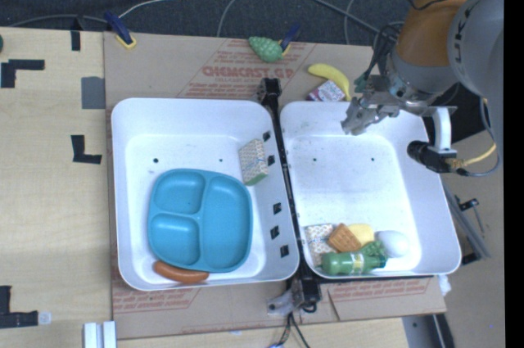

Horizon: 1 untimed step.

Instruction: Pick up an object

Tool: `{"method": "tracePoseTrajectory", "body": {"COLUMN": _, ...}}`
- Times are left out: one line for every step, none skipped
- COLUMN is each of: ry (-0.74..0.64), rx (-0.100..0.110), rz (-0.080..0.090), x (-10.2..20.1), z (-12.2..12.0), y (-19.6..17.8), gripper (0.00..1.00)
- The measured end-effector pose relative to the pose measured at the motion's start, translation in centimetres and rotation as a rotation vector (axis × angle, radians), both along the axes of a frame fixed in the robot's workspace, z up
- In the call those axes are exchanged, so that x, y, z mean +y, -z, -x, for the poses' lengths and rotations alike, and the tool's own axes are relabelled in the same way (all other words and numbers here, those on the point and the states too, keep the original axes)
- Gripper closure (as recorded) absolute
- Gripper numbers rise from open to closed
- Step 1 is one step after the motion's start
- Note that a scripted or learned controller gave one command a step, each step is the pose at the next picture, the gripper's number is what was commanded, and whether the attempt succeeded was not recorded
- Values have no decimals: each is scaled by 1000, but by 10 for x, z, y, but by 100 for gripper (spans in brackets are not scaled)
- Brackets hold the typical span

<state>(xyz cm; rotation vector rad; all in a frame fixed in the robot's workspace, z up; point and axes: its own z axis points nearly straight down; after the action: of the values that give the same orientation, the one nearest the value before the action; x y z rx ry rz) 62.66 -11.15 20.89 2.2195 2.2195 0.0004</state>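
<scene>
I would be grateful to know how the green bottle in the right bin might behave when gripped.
The green bottle lies on its side and looks round, so it may roll when nudged. Its smooth surface might slip. A waffle-like piece and a white egg-shaped item crowd it, probably hampering access.

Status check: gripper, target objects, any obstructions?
Gripper over right bin's far edge, holding nothing. Green bottle, cracker, white egg clustered near corner. Path unobstructed.

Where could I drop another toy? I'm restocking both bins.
Right bin: bare floor between the pincer at its far rim and the near-edge cluster around the green bottle. Left bin: bare strip beyond the blue plate; crowded near the sausage.
</scene>
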Motion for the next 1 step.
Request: {"method": "tracePoseTrajectory", "body": {"ry": 1, "rx": 2, "rz": 0, "x": -68, "z": 64, "y": -52, "gripper": 100}}
